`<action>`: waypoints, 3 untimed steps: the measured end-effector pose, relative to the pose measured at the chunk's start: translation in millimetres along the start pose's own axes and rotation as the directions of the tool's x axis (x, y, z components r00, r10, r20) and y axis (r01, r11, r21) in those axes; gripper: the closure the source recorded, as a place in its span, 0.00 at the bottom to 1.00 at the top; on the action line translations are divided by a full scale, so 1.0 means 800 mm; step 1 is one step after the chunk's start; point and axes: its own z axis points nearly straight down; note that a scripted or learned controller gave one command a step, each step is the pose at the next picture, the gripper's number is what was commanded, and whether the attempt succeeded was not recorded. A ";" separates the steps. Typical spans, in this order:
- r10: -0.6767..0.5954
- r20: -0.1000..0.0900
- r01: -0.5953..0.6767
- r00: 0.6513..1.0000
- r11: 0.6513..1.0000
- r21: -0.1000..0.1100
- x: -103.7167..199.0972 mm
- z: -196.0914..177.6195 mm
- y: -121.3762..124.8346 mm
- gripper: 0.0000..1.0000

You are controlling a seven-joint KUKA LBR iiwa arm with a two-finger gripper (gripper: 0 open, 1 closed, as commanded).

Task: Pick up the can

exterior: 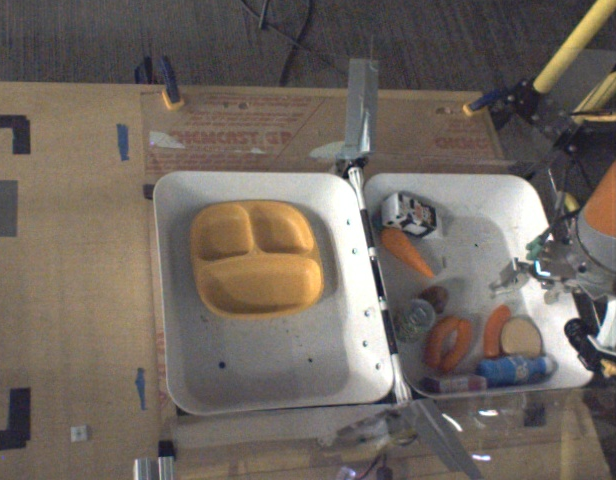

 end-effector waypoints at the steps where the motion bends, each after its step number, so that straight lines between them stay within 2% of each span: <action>1: -0.091 0.003 0.091 0.996 0.996 -0.003 0.095 0.049 0.003 0.00; 2: 0.107 0.005 -0.107 0.994 0.994 -0.001 0.019 -0.048 0.075 0.00; 3: -0.043 0.004 0.043 0.999 0.999 -0.003 0.074 0.049 0.072 0.00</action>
